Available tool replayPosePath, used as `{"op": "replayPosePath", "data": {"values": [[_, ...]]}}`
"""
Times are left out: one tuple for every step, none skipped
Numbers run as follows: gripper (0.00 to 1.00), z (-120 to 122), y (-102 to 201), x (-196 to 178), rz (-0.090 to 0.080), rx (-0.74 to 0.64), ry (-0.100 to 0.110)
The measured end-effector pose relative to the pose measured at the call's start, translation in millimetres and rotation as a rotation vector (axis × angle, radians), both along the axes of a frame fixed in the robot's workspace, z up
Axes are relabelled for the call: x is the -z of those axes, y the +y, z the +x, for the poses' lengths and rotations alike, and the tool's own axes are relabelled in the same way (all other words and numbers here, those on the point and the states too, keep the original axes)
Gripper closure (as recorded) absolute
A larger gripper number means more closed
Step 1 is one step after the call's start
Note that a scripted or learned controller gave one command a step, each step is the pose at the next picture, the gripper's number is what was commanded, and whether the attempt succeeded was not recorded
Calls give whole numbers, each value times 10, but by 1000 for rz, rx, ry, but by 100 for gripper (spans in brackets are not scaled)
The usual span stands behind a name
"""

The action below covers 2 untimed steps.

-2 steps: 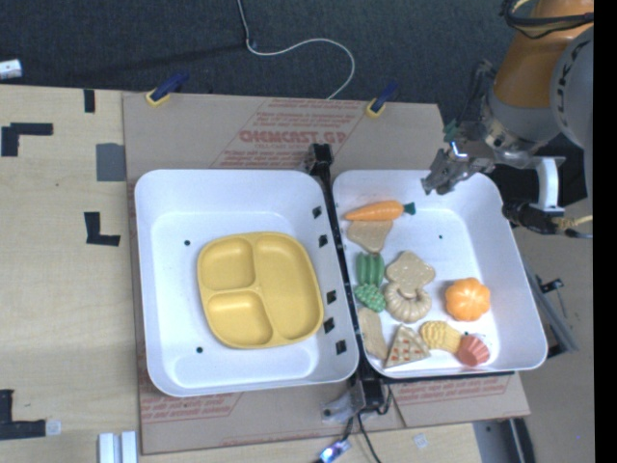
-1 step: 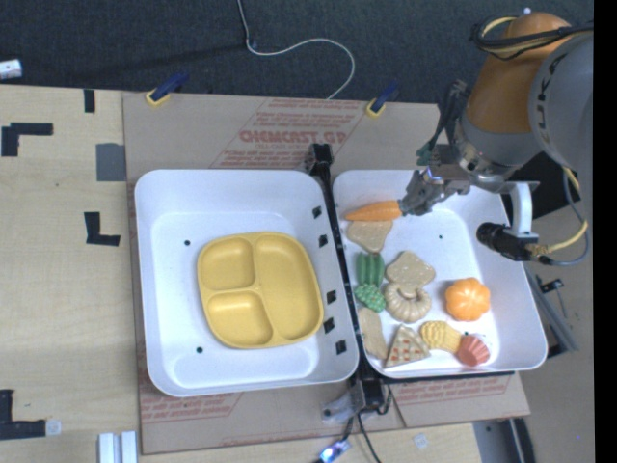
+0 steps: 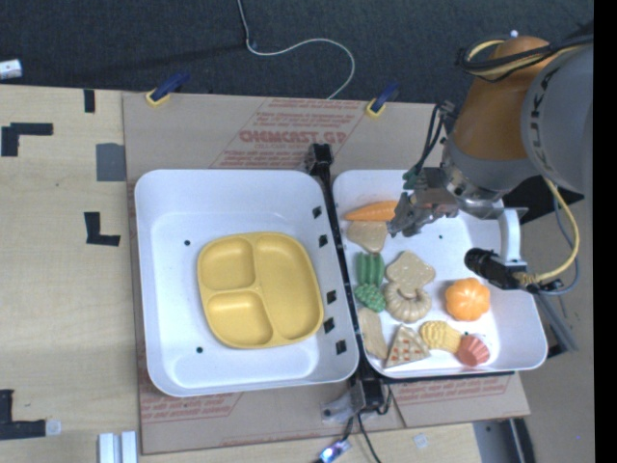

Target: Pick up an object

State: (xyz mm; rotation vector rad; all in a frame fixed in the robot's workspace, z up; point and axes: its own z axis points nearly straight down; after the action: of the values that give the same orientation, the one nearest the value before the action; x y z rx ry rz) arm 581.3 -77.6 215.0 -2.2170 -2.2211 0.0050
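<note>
Step in hand: closing in on a pick in the right bin (image 3: pixel 521 350); judged early, nothing lifted yet.
Claw (image 3: pixel 403 222): low over the upper left part of the right bin, beside the carrot; grip state cannot be told from this angle, and nothing seen held.
Likely target: orange carrot (image 3: pixel 371 210), lying flat and crosswise near the bin's top left corner, touching or just beside the tan rounded piece (image 3: pixel 365 235) below it.
Doing it well: best to come straight down across the carrot's narrow width, not along its length; best to stay off the divider wall between the bins and off the tan piece, since crowding there could spoil the grip.
Risk: smooth tapered shape, likely to slip out sideways under an off-centre squeeze.
Bins: two, white, side by side on the desk (image 3: pixel 58 258).
Left bin (image 3: pixel 159 287): one yellow divided tray (image 3: pixel 258 289) with three compartments.
Right bin count: about nine toy foods, closely packed.
Singles: one carrot, one tan rounded piece, one green ridged piece (image 3: pixel 369 280), one beige lobed piece (image 3: pixel 413 269), one coiled tan piece (image 3: pixel 408 304), one orange round fruit (image 3: pixel 468 299), one pizza wedge (image 3: pixel 406 347), one yellow ridged piece (image 3: pixel 440 335), one red piece (image 3: pixel 472 351).
Uncertain: pale sliver left of the pizza wedge, perhaps a tenth item.
</note>
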Motion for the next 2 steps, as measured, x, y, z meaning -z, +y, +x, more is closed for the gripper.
{"op": "replayPosePath", "data": {"values": [[100,-389,309,26,1,0,1],[100,-539,637,-171,1,-2,-2]]}}
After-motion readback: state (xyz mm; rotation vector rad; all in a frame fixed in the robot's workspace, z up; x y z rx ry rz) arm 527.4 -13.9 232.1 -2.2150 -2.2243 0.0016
